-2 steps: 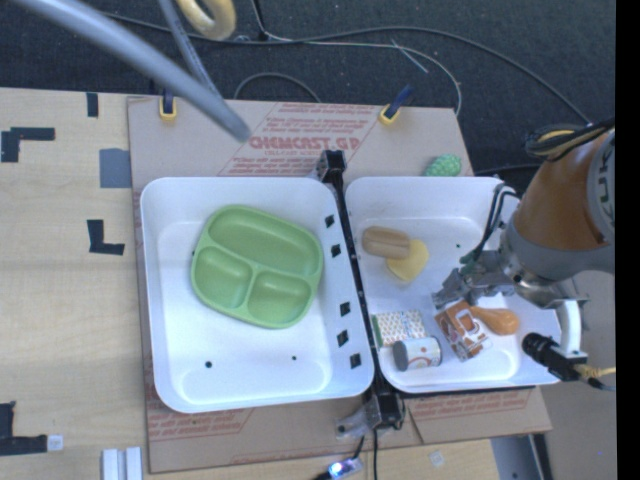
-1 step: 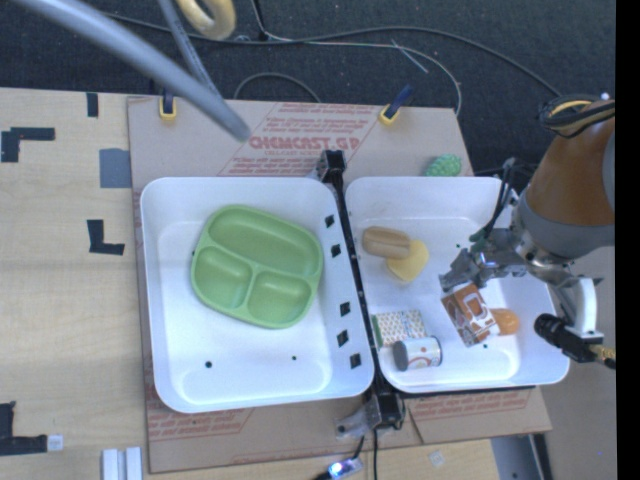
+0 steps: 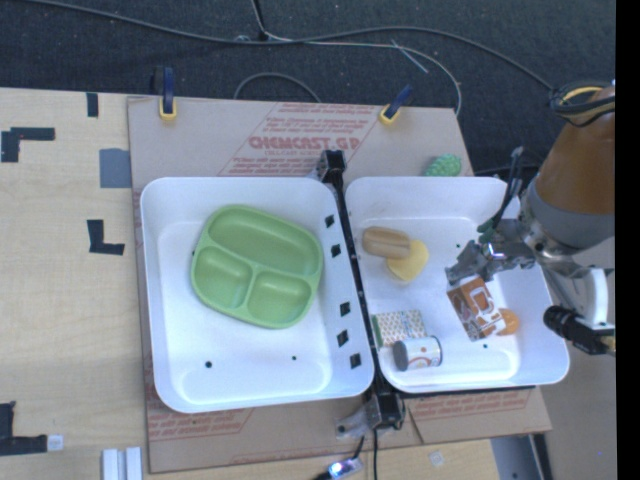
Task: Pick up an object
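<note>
Snack packet grab looks dicey

Snack packet (image 3: 476, 308) lies by the right bin's (image 3: 450, 194) right edge. From the camera view, my gripper (image 3: 478, 264) hovers right over it; can't tell its width. I'd guess it clips the orange piece (image 3: 506, 321) touching the packet.

The bench (image 3: 60, 298) bears a cardboard sheet (image 3: 290, 138) carrying two white bins (image 3: 160, 268) side by side.

A robotics lab bench: clamped cardboard base (image 3: 300, 138), twin white bins (image 3: 165, 268), trailing cables (image 3: 300, 36).
</note>
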{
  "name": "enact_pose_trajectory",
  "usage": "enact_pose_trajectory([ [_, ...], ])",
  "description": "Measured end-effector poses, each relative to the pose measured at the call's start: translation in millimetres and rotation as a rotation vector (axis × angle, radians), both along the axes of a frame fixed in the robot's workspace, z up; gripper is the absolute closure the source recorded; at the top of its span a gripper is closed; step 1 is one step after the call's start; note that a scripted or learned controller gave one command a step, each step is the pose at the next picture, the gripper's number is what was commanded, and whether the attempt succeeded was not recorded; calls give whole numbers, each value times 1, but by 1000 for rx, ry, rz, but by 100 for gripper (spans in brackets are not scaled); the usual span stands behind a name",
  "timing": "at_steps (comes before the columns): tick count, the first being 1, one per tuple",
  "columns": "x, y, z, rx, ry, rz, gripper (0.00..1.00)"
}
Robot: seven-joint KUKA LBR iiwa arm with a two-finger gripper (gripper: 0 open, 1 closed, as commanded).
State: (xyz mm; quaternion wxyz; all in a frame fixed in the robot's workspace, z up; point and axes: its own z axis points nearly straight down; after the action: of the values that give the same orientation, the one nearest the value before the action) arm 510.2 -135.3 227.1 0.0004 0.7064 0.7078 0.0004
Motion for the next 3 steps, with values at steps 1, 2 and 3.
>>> enact_pose_trajectory([
  [1,21,49,-12,1,3,4,100],
  [2,41,96,-1,1,1,5,100],
  [3,65,144,-13,0,3,4,100],
])
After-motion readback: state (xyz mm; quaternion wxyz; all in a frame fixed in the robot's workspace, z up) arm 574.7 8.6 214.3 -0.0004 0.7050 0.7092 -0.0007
